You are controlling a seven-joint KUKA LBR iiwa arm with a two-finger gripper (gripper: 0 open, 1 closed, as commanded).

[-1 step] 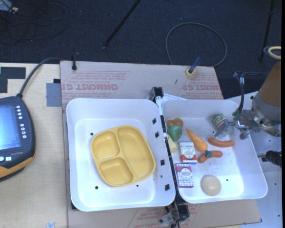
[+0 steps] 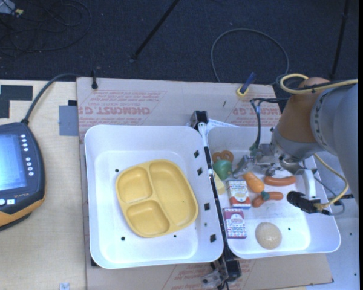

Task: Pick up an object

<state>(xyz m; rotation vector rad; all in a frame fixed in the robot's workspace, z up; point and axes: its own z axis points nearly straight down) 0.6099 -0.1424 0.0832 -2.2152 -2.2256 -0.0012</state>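
The right bin (image 2: pixel 327 237) holds several small toy foods. An orange carrot (image 2: pixel 253 181) lies near its middle, with a red sausage (image 2: pixel 281 179) to its right and a second sausage-like piece (image 2: pixel 267 196) below. A brown pretzel (image 2: pixel 222 157) and a green piece (image 2: pixel 221 170) sit by the bin's left wall. Two red and white cartons (image 2: pixel 238 193) (image 2: pixel 234 223) lie lower down, beside a round beige bun (image 2: pixel 268 235). My gripper (image 2: pixel 255 160) hangs low over the bin's upper middle, just above the carrot. Nothing is visibly held in it.
The left bin (image 2: pixel 103 150) bears a yellow divided plate (image 2: pixel 156 197). A black divider (image 2: pixel 207 180) runs between the bins. Cables (image 2: pixel 327 195) loop off the wrist over the right bin's right side. A teach pendant (image 2: pixel 9 174) lies at the far left.
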